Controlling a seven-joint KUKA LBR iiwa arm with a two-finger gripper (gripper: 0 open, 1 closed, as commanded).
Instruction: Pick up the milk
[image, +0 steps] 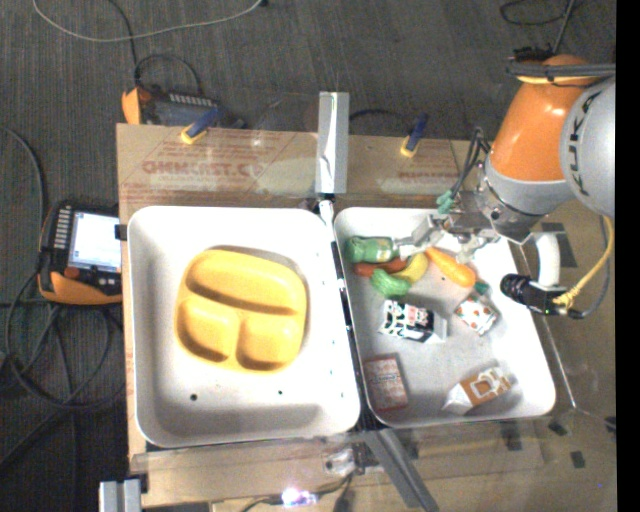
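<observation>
Hovering with a spread, empty gripper (455, 238) over the carrot (451, 267) at the far end of the right bin (522, 345), apparently still to line up on the cow-patterned milk (407, 320) lying flat mid-bin, untouched.

The arm (560, 120) runs off the right edge. The gripper (462, 222) hides part of the right bin's (540, 390) far rim.
</observation>
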